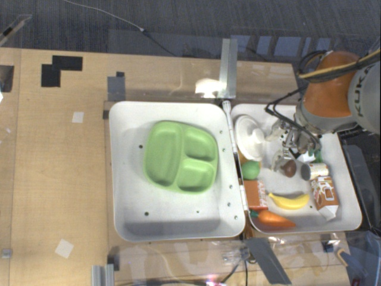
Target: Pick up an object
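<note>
Grey and orange, the arm (333, 97) leans in from the right and hangs its gripper (290, 151) low over the right bin (351, 210). Metal parts crowd the tip, and from where I stand I cannot tell whether it is open, closed or gripping anything.

Directly under the tip lies a small dark brown object (289, 168), so close that contact or a gap cannot be judged. Just to its right rests a grey object (305, 172), and beside that a small white carton (319, 170). A brown and white carton (325, 196) lies tilted near the bin's right wall.

Along the bin's near edge, a banana (290, 202) curves with a carrot (275, 220) just below it. An orange-red box (255, 195) sits against the left wall, with a green ball (251, 170) just above it. A white cup-like piece (249, 137) occupies the far left corner, near the gripper's left side.

Across the divider, the left bin (128, 219) carries 1 green tray (180, 155) with 3 compartments, lying flat and slightly turned, well apart from the arm. Both bins sit side by side on the wooden bench (53, 177).
</note>
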